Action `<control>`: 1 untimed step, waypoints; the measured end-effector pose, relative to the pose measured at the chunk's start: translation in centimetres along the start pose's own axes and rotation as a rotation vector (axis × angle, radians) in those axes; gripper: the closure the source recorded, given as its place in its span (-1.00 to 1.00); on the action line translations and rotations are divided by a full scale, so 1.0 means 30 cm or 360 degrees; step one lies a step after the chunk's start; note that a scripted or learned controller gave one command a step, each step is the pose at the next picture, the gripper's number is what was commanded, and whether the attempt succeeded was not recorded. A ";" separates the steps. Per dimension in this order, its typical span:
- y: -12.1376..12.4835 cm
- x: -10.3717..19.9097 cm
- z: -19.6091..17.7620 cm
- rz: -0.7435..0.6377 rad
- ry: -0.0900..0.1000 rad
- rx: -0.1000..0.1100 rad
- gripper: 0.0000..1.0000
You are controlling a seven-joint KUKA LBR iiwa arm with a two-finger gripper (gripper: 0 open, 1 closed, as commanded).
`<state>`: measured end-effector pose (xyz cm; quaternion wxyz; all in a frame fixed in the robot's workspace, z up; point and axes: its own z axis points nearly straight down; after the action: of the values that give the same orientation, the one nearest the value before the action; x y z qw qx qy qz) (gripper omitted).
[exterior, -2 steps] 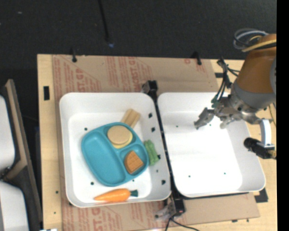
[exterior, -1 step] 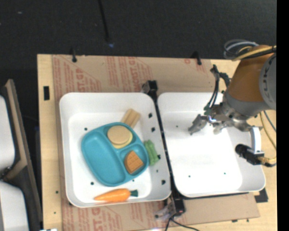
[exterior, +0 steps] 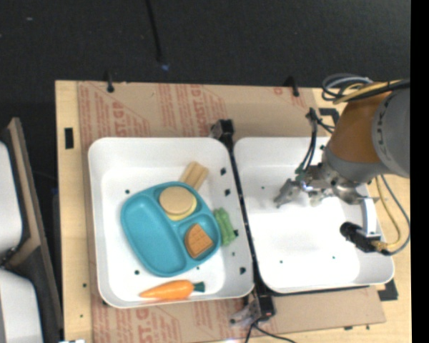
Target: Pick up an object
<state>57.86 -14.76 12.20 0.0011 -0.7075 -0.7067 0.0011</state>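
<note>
The left bin (exterior: 114, 163) holds a blue divided plate (exterior: 154, 238). A round tan biscuit (exterior: 179, 201) and a brown waffle-like piece (exterior: 199, 240) lie on the plate. A pale wooden block (exterior: 195, 173) rests at the plate's far edge, and a green piece (exterior: 224, 227) lies at its right side. An orange carrot (exterior: 171, 289) lies near the bin's front wall. My gripper (exterior: 300, 191) hangs over the far middle of the right bin (exterior: 307, 270), well apart from all of these objects, with nothing visible in it.
The grey arm with its orange band (exterior: 354, 134) covers the right bin's far right corner. Cables and a black fitting (exterior: 357, 234) hang beside the wrist. A black divider clip (exterior: 222, 129) sits between the bins at the back.
</note>
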 end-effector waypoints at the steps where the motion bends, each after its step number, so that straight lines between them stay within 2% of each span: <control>1: 0.004 -0.002 -0.044 0.0002 -0.0001 -0.0009 1.00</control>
<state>57.99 -14.83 13.50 -0.0011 -0.7079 -0.7063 -0.0006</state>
